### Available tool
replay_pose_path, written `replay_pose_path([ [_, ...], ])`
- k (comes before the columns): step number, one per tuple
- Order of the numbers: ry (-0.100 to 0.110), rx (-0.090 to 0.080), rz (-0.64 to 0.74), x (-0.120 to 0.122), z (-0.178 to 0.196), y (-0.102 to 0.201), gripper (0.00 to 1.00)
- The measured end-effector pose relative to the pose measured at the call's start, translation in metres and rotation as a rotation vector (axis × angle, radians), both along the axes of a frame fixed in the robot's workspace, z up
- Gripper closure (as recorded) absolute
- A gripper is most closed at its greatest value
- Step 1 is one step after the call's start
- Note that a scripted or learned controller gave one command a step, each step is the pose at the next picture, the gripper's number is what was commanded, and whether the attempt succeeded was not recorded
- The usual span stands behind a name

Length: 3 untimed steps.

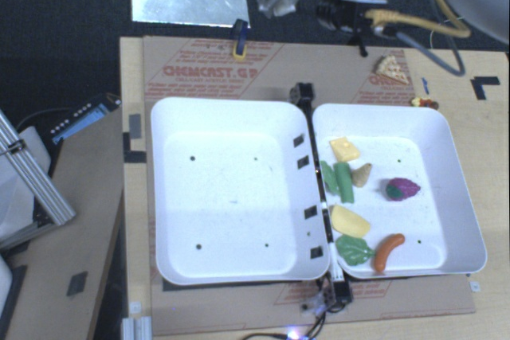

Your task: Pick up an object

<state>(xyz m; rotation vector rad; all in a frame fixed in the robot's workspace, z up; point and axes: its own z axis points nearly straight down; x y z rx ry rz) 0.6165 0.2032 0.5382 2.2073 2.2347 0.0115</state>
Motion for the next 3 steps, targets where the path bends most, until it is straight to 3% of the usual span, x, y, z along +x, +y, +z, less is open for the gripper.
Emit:
replay_pose_path([
  [1,0.006,-0.006,-0.017,-0.016,-0.027,-0.068,1.00],
  [2,0.003,0.000,0.001,-0.067,-0.001,0.008,1.00],
  [3,0.004,-0.008,-0.023,-0.063,-0.003,-0.116,1.00],
])
